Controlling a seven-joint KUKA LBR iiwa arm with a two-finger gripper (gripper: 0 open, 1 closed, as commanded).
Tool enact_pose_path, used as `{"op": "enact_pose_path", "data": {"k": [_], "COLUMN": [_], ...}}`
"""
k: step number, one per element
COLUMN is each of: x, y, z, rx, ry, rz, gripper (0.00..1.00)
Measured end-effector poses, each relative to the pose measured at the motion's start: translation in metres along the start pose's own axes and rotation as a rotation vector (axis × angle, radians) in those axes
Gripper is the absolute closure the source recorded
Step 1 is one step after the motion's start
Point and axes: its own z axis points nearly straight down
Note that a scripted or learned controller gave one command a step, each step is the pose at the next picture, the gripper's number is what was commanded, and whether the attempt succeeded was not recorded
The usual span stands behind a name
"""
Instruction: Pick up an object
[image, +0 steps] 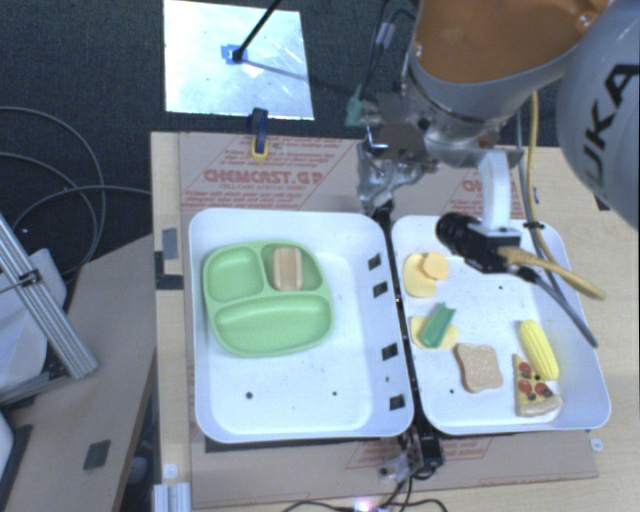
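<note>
Evidently poised to choose, the gripper (383, 190) hovers above the bins' shared rim at twelve o'clock; spread or closed, I cannot tell. Toy foods lie well apart in the right bin (495, 315), the yellow slices (425, 272) nearest, at the gripper's five o'clock.

Plate (240, 330) is green, corn (538, 348) yellow, toast (479, 367) tan, pizza (534, 389) seemingly red-dotted.

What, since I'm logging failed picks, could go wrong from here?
The gripper hangs above the seam between the left bin and the right bin, so a descent there might strike a rim. The toast, corn and pizza slice lie close together; a grasp could nudge neighbours.
</note>
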Motion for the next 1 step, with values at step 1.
{"op": "enact_pose_path", "data": {"k": [1], "x": [-0.1511], "y": [0.0011], "z": [0.0018], "rx": [0.005], "ry": [-0.005], "rz": [0.032], "gripper": [1.0]}}
